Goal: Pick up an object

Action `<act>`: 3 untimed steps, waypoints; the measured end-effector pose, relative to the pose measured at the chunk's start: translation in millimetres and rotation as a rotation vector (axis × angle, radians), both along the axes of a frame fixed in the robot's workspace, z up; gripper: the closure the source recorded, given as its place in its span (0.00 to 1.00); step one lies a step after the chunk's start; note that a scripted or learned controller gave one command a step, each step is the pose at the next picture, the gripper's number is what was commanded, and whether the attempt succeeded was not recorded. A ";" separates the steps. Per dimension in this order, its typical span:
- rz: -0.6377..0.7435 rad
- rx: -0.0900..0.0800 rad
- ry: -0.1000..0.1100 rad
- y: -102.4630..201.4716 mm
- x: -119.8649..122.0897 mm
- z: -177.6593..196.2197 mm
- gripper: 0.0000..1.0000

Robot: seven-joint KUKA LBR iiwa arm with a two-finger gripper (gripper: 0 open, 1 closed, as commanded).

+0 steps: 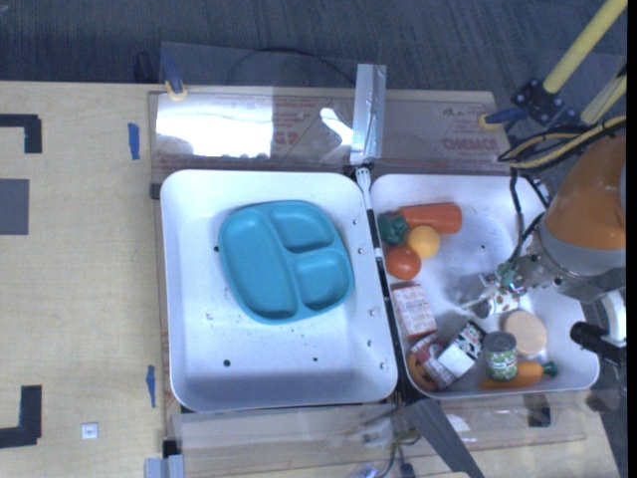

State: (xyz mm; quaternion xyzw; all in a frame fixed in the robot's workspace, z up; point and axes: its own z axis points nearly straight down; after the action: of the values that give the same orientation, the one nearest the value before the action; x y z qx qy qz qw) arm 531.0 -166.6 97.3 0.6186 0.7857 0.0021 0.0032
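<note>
Arm enters from right, orange band above wrist; gripper (510,279) low over right bin (478,199), near its right side. Fingers too small and cluttered to read: cannot tell whether open or closed. Objects in right bin: carrot (430,217), yellow ball (424,241), tomato (403,262), snack packet (413,310), green-lidded jar (501,355). Left bin (189,267) holds blue divided plate (286,260).

Pale wood bench (70,297) w/ black marks, dark grey carpet (299,8) behind.
</note>
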 end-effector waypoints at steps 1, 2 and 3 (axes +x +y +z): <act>0.138 -0.005 0.000 -50.1 -9.5 83.5 1.00; -0.049 -0.002 0.002 -57.1 21.6 119.8 1.00; -0.072 0.002 0.008 -10.0 -44.9 112.1 1.00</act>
State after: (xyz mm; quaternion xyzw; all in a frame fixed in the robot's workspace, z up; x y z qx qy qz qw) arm 486.2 -176.6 209.4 0.6464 0.7630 0.0001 -0.0006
